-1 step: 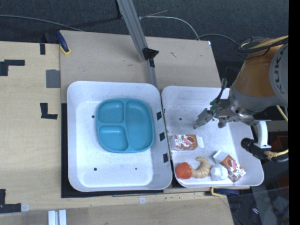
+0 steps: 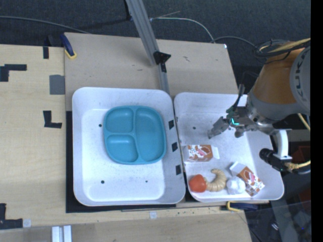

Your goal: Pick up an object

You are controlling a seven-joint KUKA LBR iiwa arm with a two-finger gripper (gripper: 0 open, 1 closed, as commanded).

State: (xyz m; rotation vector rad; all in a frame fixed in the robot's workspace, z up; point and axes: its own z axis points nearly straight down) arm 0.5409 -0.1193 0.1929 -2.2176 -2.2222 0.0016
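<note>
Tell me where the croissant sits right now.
The croissant lies along the near edge of the right bin, between the tomato and a white object.

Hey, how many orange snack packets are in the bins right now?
2, both in the right bin: one packet near its middle, another packet by its front right corner. None looks hidden.

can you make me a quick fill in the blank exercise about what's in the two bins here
1. The teal divided plastic plate lies in the ____ white bin as the camera sees it.
2. That plate has ____ compartments.
3. The red round tomato-like toy touches the tan curved croissant-like toy in the ____ white bin.
4. The gripper hangs over the ____ bin.

Missing words: left; three; right; right
</note>
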